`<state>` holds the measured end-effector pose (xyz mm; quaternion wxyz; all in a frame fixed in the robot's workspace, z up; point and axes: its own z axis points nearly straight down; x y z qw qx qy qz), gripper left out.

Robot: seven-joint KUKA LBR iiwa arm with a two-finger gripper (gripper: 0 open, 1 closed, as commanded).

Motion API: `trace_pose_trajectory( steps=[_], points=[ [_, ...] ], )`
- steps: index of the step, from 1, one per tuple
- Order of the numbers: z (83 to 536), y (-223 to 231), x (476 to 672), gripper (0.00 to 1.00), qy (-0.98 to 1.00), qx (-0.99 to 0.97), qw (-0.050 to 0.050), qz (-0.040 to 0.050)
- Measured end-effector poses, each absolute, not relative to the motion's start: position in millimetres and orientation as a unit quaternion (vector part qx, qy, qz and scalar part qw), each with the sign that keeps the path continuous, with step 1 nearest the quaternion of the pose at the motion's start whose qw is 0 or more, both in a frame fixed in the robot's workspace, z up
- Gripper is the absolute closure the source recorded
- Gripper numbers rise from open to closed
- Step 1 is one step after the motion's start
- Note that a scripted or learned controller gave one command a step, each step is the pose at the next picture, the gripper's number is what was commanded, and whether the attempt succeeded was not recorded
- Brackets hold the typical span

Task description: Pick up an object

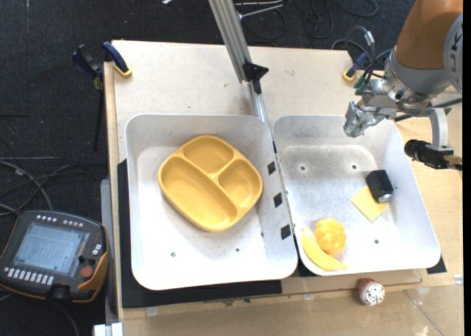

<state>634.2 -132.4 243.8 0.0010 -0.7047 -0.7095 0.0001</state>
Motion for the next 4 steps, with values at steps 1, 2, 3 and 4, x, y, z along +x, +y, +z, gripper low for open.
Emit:
trace_pose_trajectory(
  steps=[1, 2, 3, 4],
  points=[
    [243.4, -81.7, 612.9, 1.00, -0.710, -0.705, 0.001, 0.0000],
    [231.7, -25.3, 599.2, 1.00, -0.710, -0.704, 0.002, 0.0003],
    [224.9, 25.8, 583.1, 1.00, -0.710, -0.705, 0.002, 0.0005],
    [237.3, 87.0, 578.0, 1.00, -0.710, -0.704, 0.001, -0.0011]
  ],
)
